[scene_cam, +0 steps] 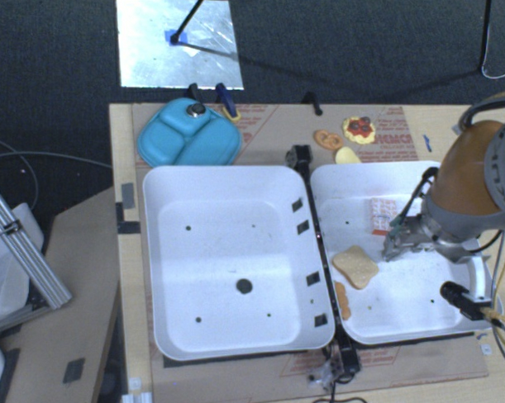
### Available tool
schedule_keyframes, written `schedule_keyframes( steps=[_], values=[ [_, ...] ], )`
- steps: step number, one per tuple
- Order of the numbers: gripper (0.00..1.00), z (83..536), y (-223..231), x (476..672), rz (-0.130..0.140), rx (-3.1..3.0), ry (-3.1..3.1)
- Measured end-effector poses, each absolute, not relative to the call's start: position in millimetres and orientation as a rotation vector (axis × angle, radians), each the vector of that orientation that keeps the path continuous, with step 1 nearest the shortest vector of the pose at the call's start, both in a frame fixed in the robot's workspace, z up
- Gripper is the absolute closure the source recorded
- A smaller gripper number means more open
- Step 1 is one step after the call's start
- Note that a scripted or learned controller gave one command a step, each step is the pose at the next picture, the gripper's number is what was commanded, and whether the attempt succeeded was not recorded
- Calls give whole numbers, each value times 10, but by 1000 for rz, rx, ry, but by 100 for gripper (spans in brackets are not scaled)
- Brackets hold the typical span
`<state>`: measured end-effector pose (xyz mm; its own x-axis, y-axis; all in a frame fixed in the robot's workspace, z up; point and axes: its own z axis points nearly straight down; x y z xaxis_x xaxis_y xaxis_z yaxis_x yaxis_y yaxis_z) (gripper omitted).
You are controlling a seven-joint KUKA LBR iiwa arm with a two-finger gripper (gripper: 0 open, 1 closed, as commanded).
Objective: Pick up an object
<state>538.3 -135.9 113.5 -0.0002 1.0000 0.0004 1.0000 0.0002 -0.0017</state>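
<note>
In the right bin (406,327) lie a tan slice of toast (356,267), a small orange-brown piece (342,301) near the left wall, and a red-and-white packet (382,213) toward the back. My gripper (392,246) hangs low over the bin floor, just right of the toast and below the packet. No object shows between its fingers. The arm's orange band (475,172) sits above it on the right.
The left bin (179,339) holds a small dark round thing (244,286). Behind the bins lie a blue divided tray (190,134), a pretzel-like toy (327,139), a small pizza toy (359,129) and a pale yellow piece (347,156).
</note>
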Motion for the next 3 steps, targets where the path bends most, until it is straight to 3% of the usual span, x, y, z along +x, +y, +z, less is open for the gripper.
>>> schedule_keyframes(
  steps=[1,2,3],
  values=[
    [100,851,-1148,6154,-7,-2216,-2235],
    [100,1898,-547,5256,-9,-2214,-2231],
    [100,1839,-90,5114,-1,-2211,-2229]
  ],
)
